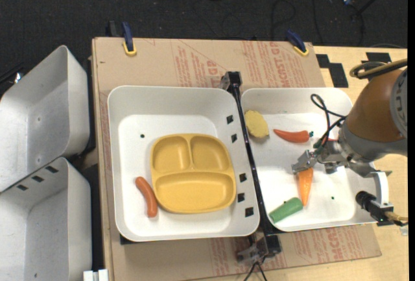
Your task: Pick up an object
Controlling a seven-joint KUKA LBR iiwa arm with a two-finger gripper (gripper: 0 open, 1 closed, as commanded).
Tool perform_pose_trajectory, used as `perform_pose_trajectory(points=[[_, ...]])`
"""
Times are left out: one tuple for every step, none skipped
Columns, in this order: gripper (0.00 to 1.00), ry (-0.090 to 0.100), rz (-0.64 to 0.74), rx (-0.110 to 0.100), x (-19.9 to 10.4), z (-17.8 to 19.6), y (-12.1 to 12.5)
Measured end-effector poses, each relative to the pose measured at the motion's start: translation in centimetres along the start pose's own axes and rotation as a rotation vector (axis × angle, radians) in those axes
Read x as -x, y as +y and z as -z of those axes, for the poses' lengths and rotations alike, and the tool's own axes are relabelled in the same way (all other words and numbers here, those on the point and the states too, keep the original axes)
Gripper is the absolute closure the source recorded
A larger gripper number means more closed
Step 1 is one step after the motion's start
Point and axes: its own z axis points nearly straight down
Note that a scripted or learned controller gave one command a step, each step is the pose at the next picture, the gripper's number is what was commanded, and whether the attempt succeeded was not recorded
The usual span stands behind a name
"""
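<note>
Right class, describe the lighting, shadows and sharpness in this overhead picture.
Camera view: lighting is even and bright on the right bin, slightly washing out its white floor; the yellow tray casts only a soft shadow; the carrot is sharp; the dark floor behind is dim and grainy.

Bright overhead light, soft shadows, perhaps slight blur.

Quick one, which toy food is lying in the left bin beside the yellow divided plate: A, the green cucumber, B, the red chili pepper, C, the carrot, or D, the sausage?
D: the sausage lies in the left bin at the lower left edge of the yellow divided plate, while the other three lie in the right bin.
</note>
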Motion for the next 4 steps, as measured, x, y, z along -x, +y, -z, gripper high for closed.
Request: perform_pose_trajectory(points=[[1.00, 0.005, 0.001, -0.006, -0.3, 0.8, -0.2], [1.00, 0.004, 0.004, -0.004, 0.5, 5.3, 0.3], [1.00, 0.003, 0.005, -0.002, 1.0, 11.4, 0.0], [1.00, 0.004, 0.006, -0.005, 1.1, 13.3, 0.1]])
